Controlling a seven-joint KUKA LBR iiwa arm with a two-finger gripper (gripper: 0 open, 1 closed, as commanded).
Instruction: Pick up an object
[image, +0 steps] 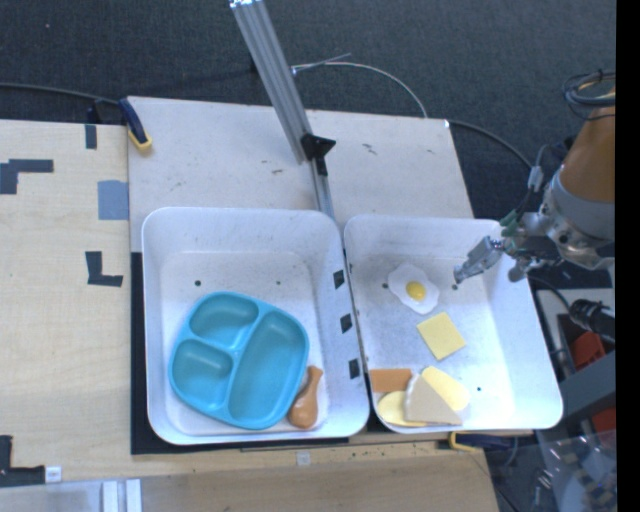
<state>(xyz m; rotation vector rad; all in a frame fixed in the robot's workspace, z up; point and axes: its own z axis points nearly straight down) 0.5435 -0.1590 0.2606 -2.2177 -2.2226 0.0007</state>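
Whether the jaws are spread you cannot tell, so bring the gripper (478, 262) left over the fried egg (413, 290) before descending.

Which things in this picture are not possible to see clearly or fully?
- Gripper: small and blurred in the camera view; the state of its parts cannot be judged.
- Arm: cut off by the right edge.
- Food pile at the right bin's near corner: pieces overlap, so the lower ones are partly hidden.
- Brown piece in the left bin: partly against the blue plate; its kind is unclear.
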